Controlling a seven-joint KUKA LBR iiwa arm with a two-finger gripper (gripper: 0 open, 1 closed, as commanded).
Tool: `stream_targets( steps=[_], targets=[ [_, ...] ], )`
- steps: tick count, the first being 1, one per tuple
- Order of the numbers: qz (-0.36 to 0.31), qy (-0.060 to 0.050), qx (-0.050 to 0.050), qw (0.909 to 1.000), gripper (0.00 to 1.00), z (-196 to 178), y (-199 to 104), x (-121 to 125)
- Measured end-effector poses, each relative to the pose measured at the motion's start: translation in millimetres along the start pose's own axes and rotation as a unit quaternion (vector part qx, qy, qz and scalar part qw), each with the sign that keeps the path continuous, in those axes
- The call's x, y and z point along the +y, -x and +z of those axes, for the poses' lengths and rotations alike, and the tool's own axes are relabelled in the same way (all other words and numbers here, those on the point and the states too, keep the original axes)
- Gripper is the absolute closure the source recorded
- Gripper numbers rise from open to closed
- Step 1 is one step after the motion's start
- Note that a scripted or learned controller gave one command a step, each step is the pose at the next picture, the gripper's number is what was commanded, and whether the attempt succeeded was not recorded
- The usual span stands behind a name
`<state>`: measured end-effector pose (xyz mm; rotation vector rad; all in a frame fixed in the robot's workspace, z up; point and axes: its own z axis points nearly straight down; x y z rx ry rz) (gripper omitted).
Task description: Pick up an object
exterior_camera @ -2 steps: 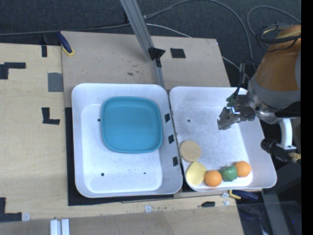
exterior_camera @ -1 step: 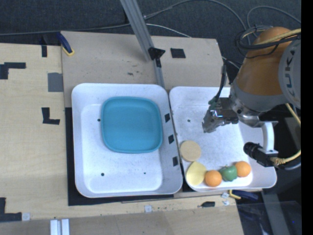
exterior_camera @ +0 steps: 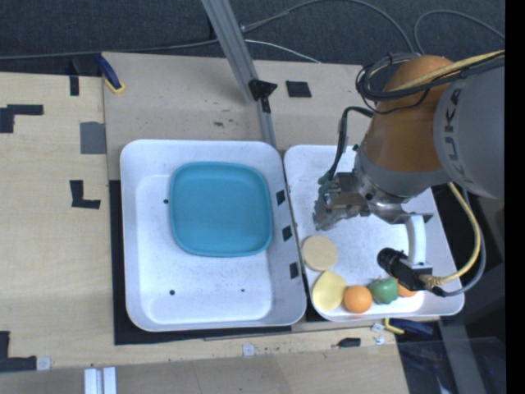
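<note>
Tan bench [exterior_camera: 49, 245] bearing two shallow white bins. Left bin [exterior_camera: 139, 220]: square teal plastic plate [exterior_camera: 220, 208]. Right bin [exterior_camera: 308, 167]: round beige disc [exterior_camera: 319, 253], yellow piece [exterior_camera: 328, 290], orange ball [exterior_camera: 357, 300], green piece [exterior_camera: 383, 290], grouped near front wall. Two-finger gripper [exterior_camera: 326, 216] just above beige disc; finger spacing: cannot tell.

The two white bins [exterior_camera: 139, 220] are looking like smooth, faintly speckled plastic, the left one carrying a glossy teal plastic plate [exterior_camera: 220, 208]. The bench [exterior_camera: 49, 245] is showing as matt, wood-like board. The arm's orange band [exterior_camera: 406, 130] is gleaming above matt grey casing [exterior_camera: 484, 130].
</note>
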<state>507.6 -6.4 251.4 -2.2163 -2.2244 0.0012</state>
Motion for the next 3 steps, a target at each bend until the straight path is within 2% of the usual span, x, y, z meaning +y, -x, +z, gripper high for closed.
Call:
stream_targets(
  steps=[1, 2, 3],
  targets=[
    [0.0, 0.0, 0.0, 1.0, 1.0, 12, -44, -2],
    [-0.001, 0.0, 0.0, 1.0, 1.0, 6, -96, -1],
    [0.001, 0.0, 0.0, 1.0, 0.0, 6, -94, -1]
  ],
)
